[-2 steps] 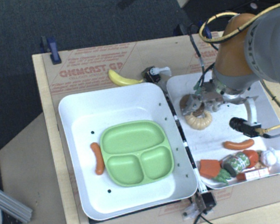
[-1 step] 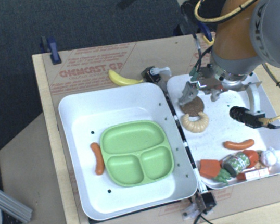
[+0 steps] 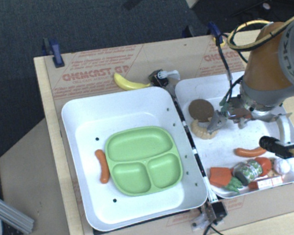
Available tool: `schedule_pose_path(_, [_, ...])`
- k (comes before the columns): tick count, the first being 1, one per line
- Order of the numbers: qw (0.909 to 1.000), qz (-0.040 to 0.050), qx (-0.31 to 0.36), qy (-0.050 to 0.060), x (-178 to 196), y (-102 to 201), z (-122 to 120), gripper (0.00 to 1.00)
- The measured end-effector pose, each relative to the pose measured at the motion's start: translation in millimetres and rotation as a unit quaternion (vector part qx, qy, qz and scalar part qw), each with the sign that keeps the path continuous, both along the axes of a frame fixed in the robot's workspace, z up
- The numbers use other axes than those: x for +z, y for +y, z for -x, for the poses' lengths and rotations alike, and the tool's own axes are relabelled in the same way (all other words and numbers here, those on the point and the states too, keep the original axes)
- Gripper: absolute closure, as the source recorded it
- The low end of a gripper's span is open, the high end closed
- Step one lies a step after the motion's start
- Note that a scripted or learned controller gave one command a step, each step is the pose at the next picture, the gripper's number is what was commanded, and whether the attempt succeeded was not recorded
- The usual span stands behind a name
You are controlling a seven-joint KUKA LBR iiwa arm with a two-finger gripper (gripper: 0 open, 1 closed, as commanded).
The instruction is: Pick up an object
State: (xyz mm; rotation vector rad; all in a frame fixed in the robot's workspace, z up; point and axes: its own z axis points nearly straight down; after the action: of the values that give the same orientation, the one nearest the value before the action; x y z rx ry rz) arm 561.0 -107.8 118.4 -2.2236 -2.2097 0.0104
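We are seeing a green plate (image 3: 142, 159), an orange sausage (image 3: 102, 166) just beside it and a yellow banana (image 3: 129, 82) beyond it.

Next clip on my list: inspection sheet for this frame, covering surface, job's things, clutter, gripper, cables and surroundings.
Surface: cardboard-covered bench bearing left bin and right bin side by side.
Job's things: right bin holds a brown round piece, a pale ring, an orange sausage and a pile of toy foods at its front edge.
Clutter: green divided plate and second sausage in the left bin; banana on the bench behind it.
Gripper: gripper low in the right bin, beside the pale ring; contact cannot be told.
Cables: yellow and black loops by the arm; black lead at bench front.
Surroundings: dark carpet; metal rail lower left.
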Motion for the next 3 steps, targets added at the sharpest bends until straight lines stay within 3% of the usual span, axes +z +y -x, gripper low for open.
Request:
schedule_pose_path(1, [1.0,0.0003,0.004,-0.007,-33,3,-72,0.0])
schedule_pose_path(2, [1.0,0.0,0.002,-0.008,-30,12,-20,0.0])
schedule_pose_path(3, [1.0,0.0009,0.002,-0.008,-31,14,-20,0.0])
